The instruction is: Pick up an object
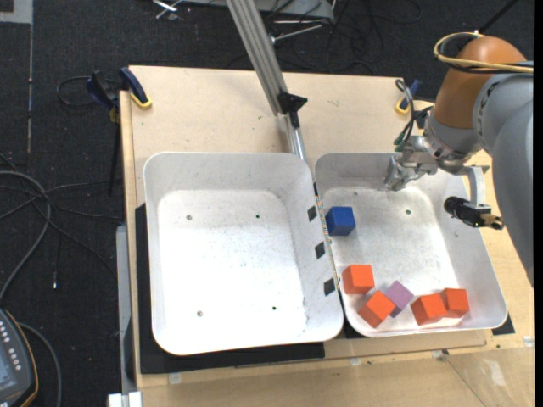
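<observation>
Right bin (475,253), blue cube (340,220), unheld

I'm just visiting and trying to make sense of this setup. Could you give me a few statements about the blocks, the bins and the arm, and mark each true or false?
1. The blue block lies in the right bin. True.
2. The gripper holds the blue block. False: it is above the bin's far end, apart from the block.
3. Four orange blocks lie in the right bin. True.
4. The purple block lies in the left bin. False: it sits among the orange blocks in the right bin.
5. The arm reaches in from the left. False: from the right.
</observation>
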`<action>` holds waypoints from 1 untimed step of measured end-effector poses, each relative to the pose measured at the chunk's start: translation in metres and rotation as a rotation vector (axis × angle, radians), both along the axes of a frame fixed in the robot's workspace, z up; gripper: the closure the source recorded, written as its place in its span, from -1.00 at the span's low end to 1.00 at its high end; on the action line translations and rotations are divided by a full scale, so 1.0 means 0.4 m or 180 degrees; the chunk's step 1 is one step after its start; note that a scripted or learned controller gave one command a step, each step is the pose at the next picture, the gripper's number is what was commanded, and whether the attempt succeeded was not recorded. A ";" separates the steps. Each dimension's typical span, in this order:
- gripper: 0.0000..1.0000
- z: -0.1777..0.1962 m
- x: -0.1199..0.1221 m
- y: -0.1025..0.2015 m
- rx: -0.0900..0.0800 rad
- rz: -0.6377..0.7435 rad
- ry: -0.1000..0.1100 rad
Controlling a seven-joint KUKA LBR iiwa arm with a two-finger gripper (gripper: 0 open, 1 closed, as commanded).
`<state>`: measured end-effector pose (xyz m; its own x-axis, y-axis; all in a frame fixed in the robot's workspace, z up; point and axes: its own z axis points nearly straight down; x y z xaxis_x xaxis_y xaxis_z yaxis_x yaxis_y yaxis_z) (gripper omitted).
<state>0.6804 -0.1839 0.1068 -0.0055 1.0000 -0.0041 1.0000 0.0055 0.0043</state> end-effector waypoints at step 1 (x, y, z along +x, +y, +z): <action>1.00 -0.029 -0.029 0.104 0.0015 0.0000 0.0019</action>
<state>0.6689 -0.1422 0.0950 -0.0054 1.0000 0.0006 1.0000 0.0054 -0.0017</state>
